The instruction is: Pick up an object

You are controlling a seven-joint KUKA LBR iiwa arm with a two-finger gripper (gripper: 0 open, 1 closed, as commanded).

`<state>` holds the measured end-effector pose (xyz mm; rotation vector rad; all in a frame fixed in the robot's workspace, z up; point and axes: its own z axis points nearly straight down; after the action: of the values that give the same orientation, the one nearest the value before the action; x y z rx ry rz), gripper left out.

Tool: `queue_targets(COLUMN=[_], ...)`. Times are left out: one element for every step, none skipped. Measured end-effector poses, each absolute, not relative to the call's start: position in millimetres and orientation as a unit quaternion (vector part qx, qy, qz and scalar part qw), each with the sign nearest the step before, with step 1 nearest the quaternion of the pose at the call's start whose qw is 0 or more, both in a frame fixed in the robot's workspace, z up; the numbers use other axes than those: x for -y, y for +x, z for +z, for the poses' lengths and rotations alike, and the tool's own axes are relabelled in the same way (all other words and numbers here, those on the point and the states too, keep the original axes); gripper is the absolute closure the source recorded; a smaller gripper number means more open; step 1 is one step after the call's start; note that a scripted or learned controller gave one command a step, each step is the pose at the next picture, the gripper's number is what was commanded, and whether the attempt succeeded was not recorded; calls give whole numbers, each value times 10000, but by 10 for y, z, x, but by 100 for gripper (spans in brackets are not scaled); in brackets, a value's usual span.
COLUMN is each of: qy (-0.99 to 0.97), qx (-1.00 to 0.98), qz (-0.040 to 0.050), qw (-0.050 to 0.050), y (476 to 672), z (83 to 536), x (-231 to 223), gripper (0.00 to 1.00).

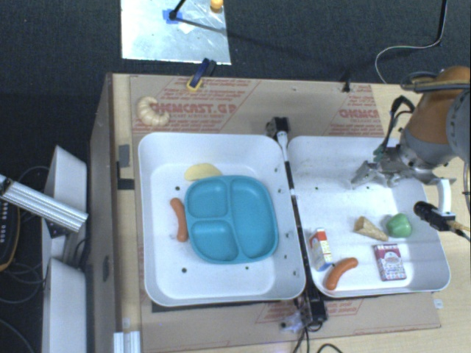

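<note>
Camera view: cardboard bench (221, 94), dark carpet (59, 50), two white bins (158, 197).

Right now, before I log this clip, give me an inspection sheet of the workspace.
Surface: cardboard-covered bench bearing left bin and right bin.
Job's things: right bin holds green ball, wedge, small bottle, sausage, red box.
Clutter: left bin holds blue tray, another sausage, yellow piece.
Grippers: gripper over right bin's upper part, fingers spread, nothing between them.
Cables: cable on the floor.
Surroundings: metal sheet.
</note>
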<state>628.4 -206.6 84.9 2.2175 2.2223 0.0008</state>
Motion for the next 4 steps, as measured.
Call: queue_targets(qy=[7068,7061,7063,7067], qx=[-7074,-7081,-7079,-7076], qz=[2,10,6,7], qw=[5,15,13,21], y=[5723,6647,6379,5923], z=[844,853,850,1414], x=[2066,2060,2064,2069], gripper=[0,0,0,0])
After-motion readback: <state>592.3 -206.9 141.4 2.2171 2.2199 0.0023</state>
